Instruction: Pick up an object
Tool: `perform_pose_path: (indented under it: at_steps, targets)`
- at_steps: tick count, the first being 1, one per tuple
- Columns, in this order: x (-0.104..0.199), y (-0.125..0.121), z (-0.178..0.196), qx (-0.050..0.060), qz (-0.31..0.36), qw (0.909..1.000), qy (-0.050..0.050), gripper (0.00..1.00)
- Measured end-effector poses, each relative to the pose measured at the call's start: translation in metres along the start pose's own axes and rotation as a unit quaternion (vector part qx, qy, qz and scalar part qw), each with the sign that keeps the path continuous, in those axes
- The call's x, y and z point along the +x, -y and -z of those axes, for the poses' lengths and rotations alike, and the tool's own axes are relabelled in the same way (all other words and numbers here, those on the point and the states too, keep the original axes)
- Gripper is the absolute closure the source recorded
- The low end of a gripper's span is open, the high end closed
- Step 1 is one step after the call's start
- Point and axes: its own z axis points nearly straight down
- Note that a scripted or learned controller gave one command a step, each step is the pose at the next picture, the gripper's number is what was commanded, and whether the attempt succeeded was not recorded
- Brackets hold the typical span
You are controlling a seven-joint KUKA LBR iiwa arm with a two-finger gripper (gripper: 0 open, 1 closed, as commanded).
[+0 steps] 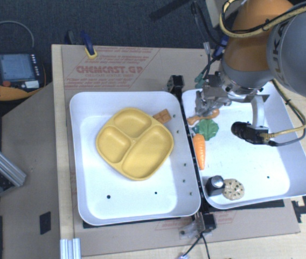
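The left bin (83,144) holds a yellow divided plate (135,143) with three compartments, lying near the bin's middle. A small brown block (162,115) touches the plate's far right edge.

In the right bin (298,171), a toy carrot (199,150) lies along the left wall, its green leafy top (207,128) pointing to the far side. Just beyond the leaves sits a small orange-and-tan piece (202,115) that is too small to name. Near the bin's near left corner a dark round knob-like thing (215,184) rests just beside a speckled cookie (233,189), the two touching or almost so.

The grey arm (298,42) with its orange band reaches in from the right, and its gripper (211,102) hangs over the far left part of the right bin, right above the small orange-and-tan piece and the carrot's leaves. Whether its fingers are apart or together cannot be told from this angle. A black fitting (248,132) with a cable lies to the right of the gripper, over the middle of the right bin.
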Motion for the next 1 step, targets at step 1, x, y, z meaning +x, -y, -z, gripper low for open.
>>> perform_pose_path:
  at_steps: [1]
  targets:
    - [0.0462, 0.0243, -0.0008, 0.000, -0.001, 1.0000, 0.000, 1.00]
